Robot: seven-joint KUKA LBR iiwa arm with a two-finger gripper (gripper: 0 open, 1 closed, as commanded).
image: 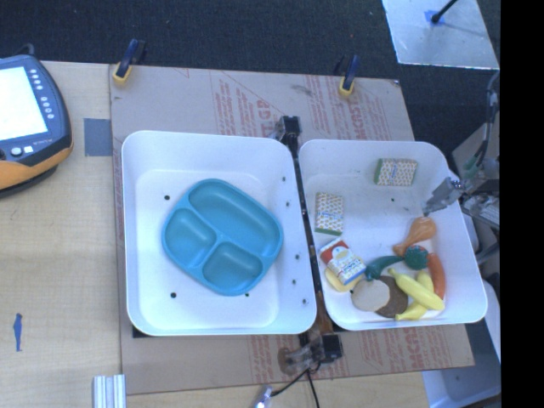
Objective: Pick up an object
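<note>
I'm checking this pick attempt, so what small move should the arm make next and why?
Probably ease the gripper down and slightly inward toward the orange toy. It sits at the right bin's right edge just above that toy, with nothing visibly held, so a short descent looks like the nearest pick.

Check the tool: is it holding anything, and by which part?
Nothing shows held. The tool sits at the right bin's right edge, just above the orange toy, with nothing visibly in it.
</note>
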